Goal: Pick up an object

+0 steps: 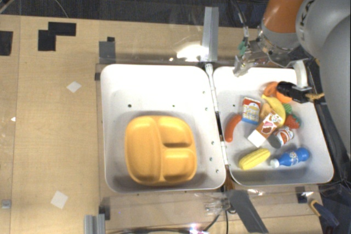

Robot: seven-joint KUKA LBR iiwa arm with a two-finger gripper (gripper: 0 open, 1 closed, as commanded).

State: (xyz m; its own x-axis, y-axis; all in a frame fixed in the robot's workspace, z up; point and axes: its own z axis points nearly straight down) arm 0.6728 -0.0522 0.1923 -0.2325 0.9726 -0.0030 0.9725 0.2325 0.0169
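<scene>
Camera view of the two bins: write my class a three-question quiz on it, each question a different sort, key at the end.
1. True or false: the yellow divided tray lies in the left bin.
2. Which lies nearest the right bin's front wall? A) blue bottle B) red sausage C) banana
3. Fill in: the gripper hangs over the right bin's back ____ corner.

Key: 1 true; 2 A; 3 left.
</scene>
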